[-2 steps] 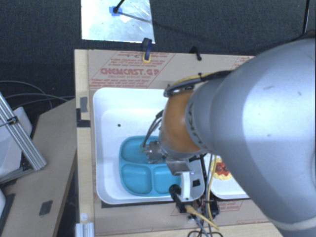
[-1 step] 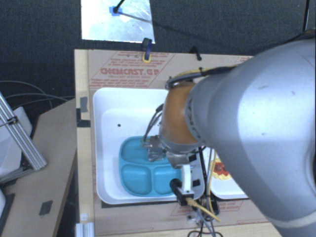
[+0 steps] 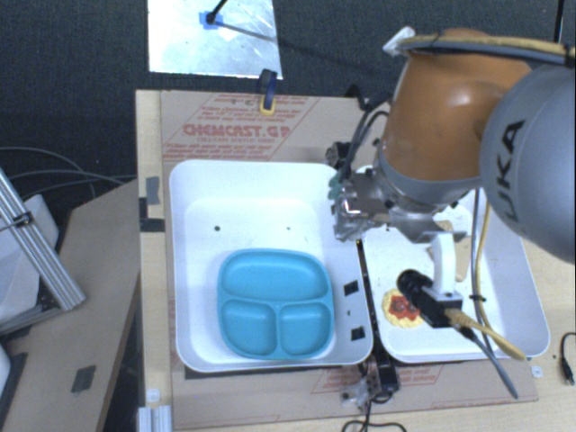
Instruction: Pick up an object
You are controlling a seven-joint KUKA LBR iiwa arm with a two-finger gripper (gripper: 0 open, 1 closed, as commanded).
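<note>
While the claw (image 3: 349, 212) (fingers' state unclear) overhangs the bins' shared edge, open floor surrounds the blue tray (image 3: 274, 301).

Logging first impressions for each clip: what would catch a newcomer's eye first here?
The arm's bulky orange band looms over the right bin, covering much of it. Next comes the blue divided tray, lying flat in the near part of the left bin. A small yellow and red object sits in the right bin's near corner.

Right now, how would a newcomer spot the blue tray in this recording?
Find the two white bins; take the left bin, away from the arm. In its near half lies the blue divided tray, a rounded plate with three compartments. It is the sole light-blue item there.
</note>
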